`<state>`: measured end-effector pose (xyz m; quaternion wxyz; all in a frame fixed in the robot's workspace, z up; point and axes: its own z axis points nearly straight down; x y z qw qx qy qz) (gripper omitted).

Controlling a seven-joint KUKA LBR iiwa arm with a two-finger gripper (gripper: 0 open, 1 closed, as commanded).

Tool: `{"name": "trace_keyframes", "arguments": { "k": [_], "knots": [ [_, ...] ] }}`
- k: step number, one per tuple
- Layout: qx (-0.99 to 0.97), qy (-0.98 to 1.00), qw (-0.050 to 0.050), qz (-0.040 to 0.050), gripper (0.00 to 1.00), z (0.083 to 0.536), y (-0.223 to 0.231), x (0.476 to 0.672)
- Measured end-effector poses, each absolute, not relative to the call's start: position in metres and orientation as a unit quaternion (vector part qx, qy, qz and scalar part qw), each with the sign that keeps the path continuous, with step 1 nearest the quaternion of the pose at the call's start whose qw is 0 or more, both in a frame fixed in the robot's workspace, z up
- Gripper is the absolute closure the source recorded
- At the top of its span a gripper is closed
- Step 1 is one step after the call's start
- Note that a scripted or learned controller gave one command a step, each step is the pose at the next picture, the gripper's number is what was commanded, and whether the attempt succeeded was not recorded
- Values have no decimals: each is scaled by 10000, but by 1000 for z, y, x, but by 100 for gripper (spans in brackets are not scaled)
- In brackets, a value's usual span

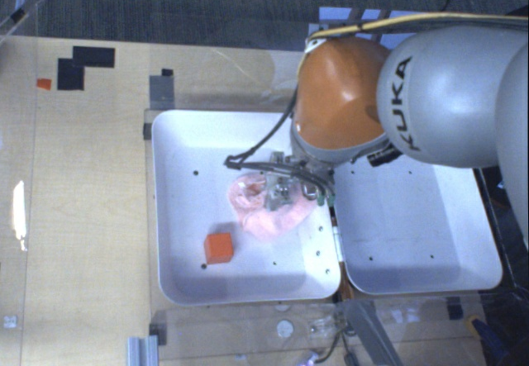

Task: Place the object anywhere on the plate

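Observation:
A pale pink plate [266, 220] lies in the left white bin [178, 191], right of its middle. A small orange-red block [219, 248] rests on the bin floor, below and left of the plate, apart from it. My gripper [279, 191] hangs over the upper part of the plate, under the orange wrist band [335, 96]. The arm hides much of the plate's right side, and part of the gripper is lost against the plate.
The right white bin [421, 224] sits beside the left one, partly covered by the grey arm [455, 67]. A black cable [260, 149] runs from the wrist toward the gripper. Black and orange markers [78, 67] lie on the bench at far left.

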<state>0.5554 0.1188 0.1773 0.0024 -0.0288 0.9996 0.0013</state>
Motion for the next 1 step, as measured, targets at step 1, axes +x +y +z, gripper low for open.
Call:
{"name": "trace_keyframes", "arguments": {
  "k": [1],
  "knots": [
    [-749, 9971, 105, 35, 100, 106, 189, 541]
  ]
}}
